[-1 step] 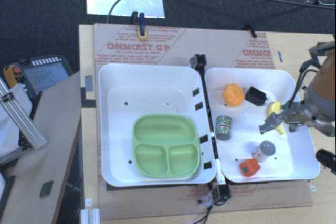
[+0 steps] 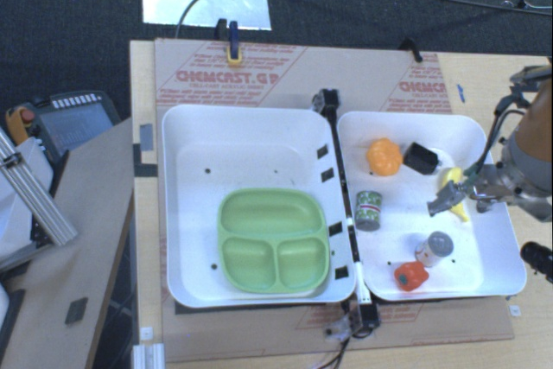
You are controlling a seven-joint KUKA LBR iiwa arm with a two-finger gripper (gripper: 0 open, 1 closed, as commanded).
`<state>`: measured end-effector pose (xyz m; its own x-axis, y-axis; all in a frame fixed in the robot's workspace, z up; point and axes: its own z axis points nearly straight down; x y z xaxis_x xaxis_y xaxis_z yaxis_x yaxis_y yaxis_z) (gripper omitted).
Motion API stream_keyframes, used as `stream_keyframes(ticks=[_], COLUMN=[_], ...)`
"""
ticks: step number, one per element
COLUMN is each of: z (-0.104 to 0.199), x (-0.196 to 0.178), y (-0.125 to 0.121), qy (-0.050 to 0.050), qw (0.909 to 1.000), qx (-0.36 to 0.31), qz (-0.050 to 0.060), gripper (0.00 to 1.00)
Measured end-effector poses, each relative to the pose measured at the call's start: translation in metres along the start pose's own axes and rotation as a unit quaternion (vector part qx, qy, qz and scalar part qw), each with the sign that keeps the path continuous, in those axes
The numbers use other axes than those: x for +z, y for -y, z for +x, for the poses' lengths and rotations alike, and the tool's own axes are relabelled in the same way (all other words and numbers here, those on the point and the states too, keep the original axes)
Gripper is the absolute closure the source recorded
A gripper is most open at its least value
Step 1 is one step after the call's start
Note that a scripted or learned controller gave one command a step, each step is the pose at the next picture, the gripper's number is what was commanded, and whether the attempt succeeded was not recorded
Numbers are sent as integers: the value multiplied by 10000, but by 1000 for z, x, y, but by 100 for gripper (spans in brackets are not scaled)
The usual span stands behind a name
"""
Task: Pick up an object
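Over the right bin [image 2: 497, 272], near its right wall, you have the gripper [image 2: 451, 201] reaching in from the arm [image 2: 529, 160]. Its grey tip sits low above the bin floor, right beside a yellow object [image 2: 454, 180] that looks like a small banana. Whether the tip touches that banana you cannot tell, and the view is too blurred there to tell how far the tool is spread. Nothing can be seen caught in it.

Count the pieces in the right bin and you get six. An orange ball-like fruit [image 2: 384, 156] lies toward the far side, with a black block [image 2: 421, 157] just beside it on the side nearer the arm. The yellow banana lies between that block and the gripper. A small green can [image 2: 368, 210] with a white label stands close to the divider between the bins; the print on the label is too small to read. Nearer the front wall lie a grey-capped small bottle [image 2: 432, 247] and, touching or just beside it, a red-orange object [image 2: 411, 275].

Beside the right bin, the left bin [image 2: 190, 186] holds one thing: a light green tray [image 2: 273, 238] with three compartments, lying flat toward its front.

Under both bins you can see a brown cardboard sheet [image 2: 285, 73] printed in red with "CHEMCAST GP", legible beyond the left bin and repeated at a slant beyond the right bin.
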<state>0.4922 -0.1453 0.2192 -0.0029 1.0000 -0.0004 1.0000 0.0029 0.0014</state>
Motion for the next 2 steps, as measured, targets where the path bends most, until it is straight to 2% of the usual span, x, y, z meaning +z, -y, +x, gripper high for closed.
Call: stream_keyframes(ticks=[2], z=[7], x=[98], y=[-5], qy=[-9], qw=[10000], qx=[9], qz=[23], gripper=[0])
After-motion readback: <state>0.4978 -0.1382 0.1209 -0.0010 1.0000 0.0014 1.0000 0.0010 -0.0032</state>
